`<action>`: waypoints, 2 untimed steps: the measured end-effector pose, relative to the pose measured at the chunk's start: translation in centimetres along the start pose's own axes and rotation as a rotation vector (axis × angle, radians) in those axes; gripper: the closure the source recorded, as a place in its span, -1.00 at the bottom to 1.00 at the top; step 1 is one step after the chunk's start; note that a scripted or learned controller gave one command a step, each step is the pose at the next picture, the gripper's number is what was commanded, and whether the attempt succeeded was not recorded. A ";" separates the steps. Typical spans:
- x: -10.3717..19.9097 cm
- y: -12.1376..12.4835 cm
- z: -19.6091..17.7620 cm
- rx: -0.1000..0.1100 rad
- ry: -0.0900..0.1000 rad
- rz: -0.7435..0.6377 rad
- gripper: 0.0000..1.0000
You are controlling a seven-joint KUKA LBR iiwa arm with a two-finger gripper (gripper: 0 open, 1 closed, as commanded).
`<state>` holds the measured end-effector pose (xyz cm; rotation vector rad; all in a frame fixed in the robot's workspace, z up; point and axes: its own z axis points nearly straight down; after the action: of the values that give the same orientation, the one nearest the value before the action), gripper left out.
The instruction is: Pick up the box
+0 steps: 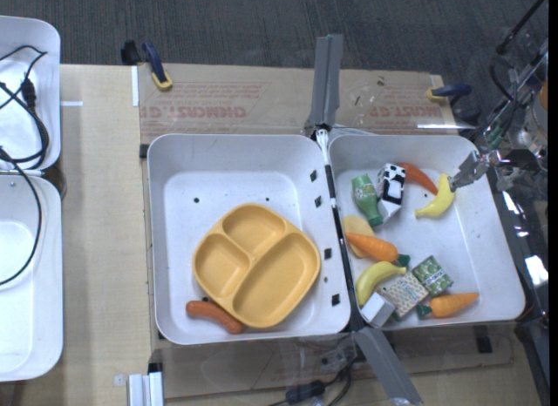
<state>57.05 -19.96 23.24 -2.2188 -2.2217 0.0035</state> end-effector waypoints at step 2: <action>5.8 8.9 -1.5 -0.002 -0.002 0.288 -1.00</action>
<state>65.91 -14.12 24.76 -2.5174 -1.8818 0.0030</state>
